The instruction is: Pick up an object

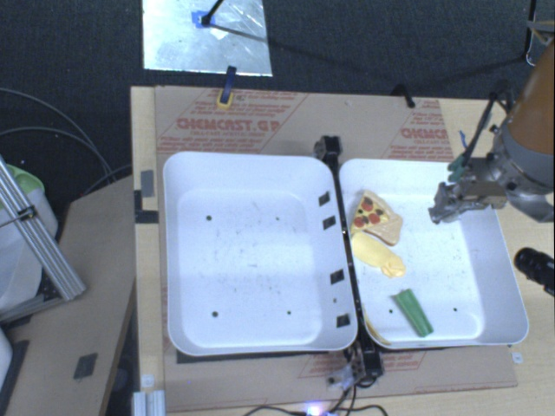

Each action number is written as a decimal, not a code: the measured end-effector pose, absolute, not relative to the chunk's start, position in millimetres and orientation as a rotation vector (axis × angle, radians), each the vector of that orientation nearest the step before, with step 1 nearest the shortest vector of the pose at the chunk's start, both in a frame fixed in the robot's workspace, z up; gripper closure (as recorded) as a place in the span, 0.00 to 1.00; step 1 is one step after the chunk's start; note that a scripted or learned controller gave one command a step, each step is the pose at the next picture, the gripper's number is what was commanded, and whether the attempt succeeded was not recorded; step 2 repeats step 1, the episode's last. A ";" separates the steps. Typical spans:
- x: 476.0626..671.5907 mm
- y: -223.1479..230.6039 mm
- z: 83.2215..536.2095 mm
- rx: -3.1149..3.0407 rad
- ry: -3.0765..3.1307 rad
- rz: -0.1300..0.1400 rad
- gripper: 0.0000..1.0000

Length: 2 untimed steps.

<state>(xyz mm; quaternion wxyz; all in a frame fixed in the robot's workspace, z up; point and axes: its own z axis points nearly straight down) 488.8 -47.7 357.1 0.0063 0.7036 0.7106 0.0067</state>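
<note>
from where i sit, the grey two-finger gripper [444,206] hangs at the right of the frame over the upper part of the right-hand shallow white bin [494,267]; whether it is parted or closed i cannot tell at this slant, and i see nothing held in it; the grey arm with its orange band [531,137] comes in behind it from the right edge; the candidates lie left of and below the gripper, well apart from it: a flat pizza-slice toy with red dots [377,217] near the bin's upper left, a soft yellow banana-like piece [379,255] touching just below it, and a green stick-shaped piece [413,311] lower down near the front wall; my worry is the pizza and the yellow piece lying against each other close to the divider wall; a descent there could catch both, or a fingertip could strike the wall and skid; the flat slice may also give little to pinch; the left-hand shallow white bin [182,319] fills the centre-left of the frame.
</note>
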 end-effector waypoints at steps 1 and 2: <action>487.2 14.0 323.2 2.210 2.234 0.004 1.00; 487.2 14.0 323.2 2.210 2.234 0.004 1.00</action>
